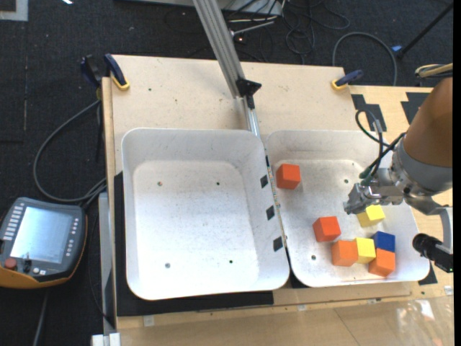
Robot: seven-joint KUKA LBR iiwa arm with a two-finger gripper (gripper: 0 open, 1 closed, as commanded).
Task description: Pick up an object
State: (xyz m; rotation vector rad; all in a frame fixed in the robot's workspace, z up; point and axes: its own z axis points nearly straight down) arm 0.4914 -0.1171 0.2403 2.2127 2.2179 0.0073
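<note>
Camera view: the gripper (pixel 362 199) was positioned at the frame's right beside a yellow cube (pixel 374 215) in the right bin (pixel 317 139); its jaw state could not be determined.

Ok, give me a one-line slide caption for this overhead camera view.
KUKA arm's gripper hovering beside a yellow cube in the right bin, among orange, yellow and blue cubes.

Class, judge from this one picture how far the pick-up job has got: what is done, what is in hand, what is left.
Done: the arm has reached over the right bin, and its gripper sits beside the yellow cube. In hand: nothing visibly; no cube shows between the fingers. Left: the grasp and lift. The orange cube and the other blocks all rest on the bin floor.
</note>
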